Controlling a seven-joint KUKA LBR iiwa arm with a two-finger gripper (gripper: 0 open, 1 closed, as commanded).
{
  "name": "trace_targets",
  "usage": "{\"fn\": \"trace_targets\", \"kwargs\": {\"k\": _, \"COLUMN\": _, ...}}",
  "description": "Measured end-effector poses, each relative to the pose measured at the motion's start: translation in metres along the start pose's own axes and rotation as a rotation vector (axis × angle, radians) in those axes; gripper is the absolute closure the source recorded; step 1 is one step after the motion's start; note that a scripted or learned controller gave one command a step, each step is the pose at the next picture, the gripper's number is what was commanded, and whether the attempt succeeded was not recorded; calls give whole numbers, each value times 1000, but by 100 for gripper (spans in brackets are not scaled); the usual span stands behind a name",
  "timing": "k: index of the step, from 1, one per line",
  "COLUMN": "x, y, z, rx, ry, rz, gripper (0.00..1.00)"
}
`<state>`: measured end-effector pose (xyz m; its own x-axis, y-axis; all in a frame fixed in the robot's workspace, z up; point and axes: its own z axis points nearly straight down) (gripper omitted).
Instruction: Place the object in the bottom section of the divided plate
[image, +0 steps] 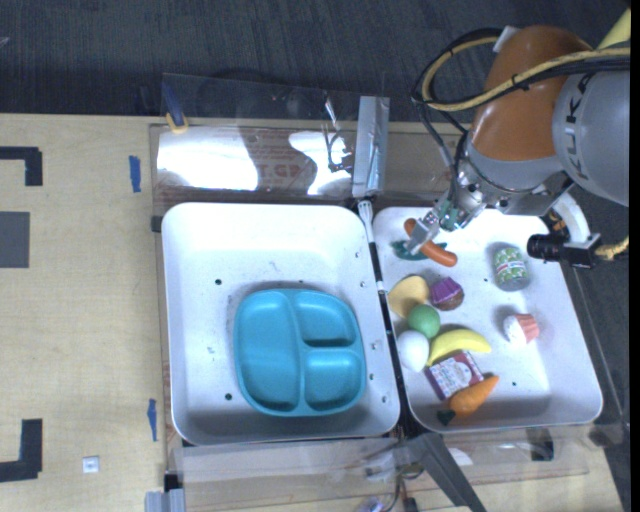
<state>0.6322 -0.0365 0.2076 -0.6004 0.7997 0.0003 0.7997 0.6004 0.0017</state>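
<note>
Task obj not identifiable by name; candidates all sit in the right bin (570, 330). Gripper (432, 228) is low at that bin's top-left corner, right over an orange carrot w/ green top (432, 249), tips touching or just above it; can't tell if the fingers are apart or closed, and nothing visibly held between them. Divided plate (298, 350) is teal, 3 sections, sits in the left bin (200, 260) toward its bottom edge, centred-ish, nothing on it. Rest of right bin: yellow fruit (408, 294) and purple item (446, 293) near the left edge mid-way, green ball (424, 320) and white egg (413, 349) just below, banana (460, 343) beside them, red packet (450, 375) and second carrot (473, 393) at the bottom edge. Patterned can (509, 266) near the top-right corner, pink/white cupcake-like item (521, 327) toward the right edge.
</note>
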Motion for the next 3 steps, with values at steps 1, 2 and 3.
{"fn": "trace_targets", "kwargs": {"k": 1, "x": 82, "y": 4, "z": 5, "rx": 4, "ry": 4, "rz": -198, "gripper": 100}}
{"fn": "trace_targets", "kwargs": {"k": 2, "x": 165, "y": -24, "z": -24, "rx": 3, "ry": 3, "rz": -251, "gripper": 100}}
{"fn": "trace_targets", "kwargs": {"k": 3, "x": 227, "y": -9, "z": 73, "rx": 5, "ry": 4, "rz": -557, "gripper": 100}}
